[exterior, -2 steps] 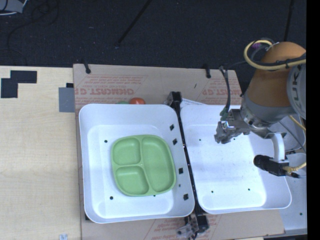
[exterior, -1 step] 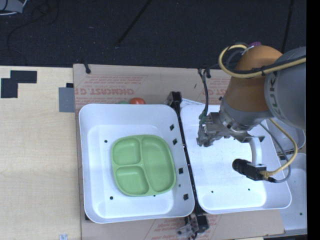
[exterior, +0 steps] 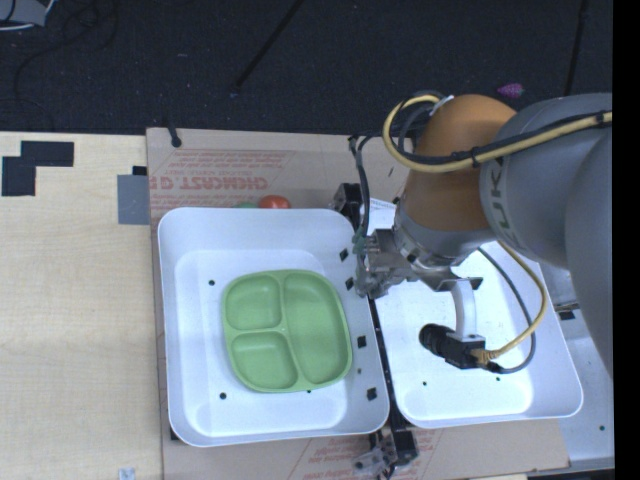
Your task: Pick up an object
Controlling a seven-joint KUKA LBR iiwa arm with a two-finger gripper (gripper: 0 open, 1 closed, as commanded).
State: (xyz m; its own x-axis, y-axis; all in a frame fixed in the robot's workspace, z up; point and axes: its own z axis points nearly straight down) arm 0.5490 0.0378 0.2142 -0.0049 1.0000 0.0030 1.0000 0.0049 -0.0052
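Observation:
A light green plate (exterior: 288, 328) with three compartments lies flat in the left white bin (exterior: 190, 268). My gripper (exterior: 368, 271) hangs below the grey and orange arm (exterior: 460, 168), over the seam between the two bins, just right of the plate's upper right corner. The wrist body hides what is under it. A small red object (exterior: 274, 203) peeks out behind the left bin's far rim.
The right white bin (exterior: 500, 398) lies under the arm. A black plug on a yellow cable (exterior: 450, 346) hangs from the arm above that bin's floor. Cardboard (exterior: 250, 173) lies under both bins, with a wooden bench (exterior: 70, 318) to the left.

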